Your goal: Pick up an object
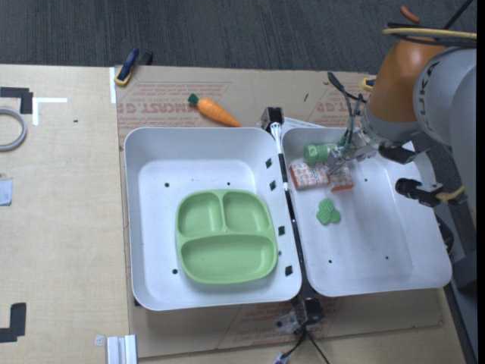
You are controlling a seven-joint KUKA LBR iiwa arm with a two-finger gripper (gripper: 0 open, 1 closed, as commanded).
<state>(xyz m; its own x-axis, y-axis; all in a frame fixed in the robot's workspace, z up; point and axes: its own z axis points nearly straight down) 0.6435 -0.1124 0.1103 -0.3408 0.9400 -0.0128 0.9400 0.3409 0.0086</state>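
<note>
Robot lab: bins [144, 203] on taped bench [61, 226]

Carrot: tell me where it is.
The carrot lies on the cardboard outside both bins, just beyond the far rim of the left bin, which holds the green tray.

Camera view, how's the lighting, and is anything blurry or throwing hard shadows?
Camera view: even, soft light, with faint shadows along the left bin walls and under the green divided plate; the gripper area in the right bin looks cluttered and too small to resolve.
</note>
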